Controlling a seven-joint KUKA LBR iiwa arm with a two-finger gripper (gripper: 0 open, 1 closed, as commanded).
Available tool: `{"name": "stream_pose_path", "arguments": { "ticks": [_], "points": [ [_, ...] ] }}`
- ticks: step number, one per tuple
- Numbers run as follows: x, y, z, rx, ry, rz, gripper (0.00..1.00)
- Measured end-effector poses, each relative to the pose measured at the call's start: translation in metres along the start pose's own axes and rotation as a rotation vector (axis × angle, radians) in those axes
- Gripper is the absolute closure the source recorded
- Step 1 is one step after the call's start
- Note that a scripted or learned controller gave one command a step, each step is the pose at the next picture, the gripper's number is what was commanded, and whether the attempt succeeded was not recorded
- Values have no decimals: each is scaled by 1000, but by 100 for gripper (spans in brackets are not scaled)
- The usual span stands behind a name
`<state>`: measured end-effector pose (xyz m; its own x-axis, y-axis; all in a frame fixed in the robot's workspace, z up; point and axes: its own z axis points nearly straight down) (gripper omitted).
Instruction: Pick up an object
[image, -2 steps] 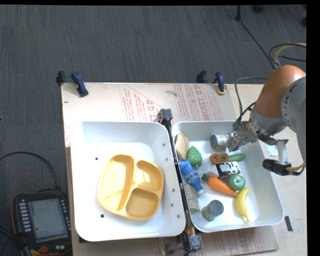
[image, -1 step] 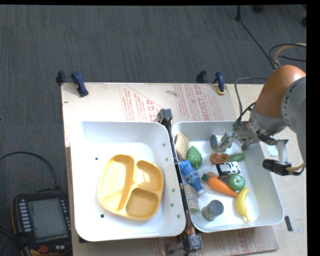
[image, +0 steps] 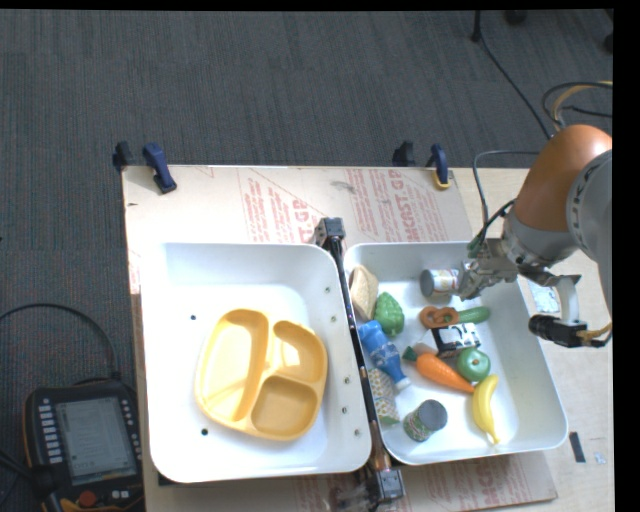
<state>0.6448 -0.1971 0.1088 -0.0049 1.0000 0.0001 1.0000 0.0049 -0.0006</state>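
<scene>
Cardboard-topped bench, two white bins (side by side)

yellow divided plate in left bin; teach pendant on the floor at lower left

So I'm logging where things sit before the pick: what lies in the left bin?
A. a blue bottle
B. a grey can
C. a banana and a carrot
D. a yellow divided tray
D: the yellow divided tray lies in the left bin, while the banana, carrot, blue bottle and grey can all lie in the right bin.
</scene>
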Motion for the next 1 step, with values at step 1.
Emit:
{"name": "stream_pose_path", "arguments": {
  "ticks": [1],
  "points": [
    [0, 0, 0, 0, 0, -1, 0]
  ]
}}
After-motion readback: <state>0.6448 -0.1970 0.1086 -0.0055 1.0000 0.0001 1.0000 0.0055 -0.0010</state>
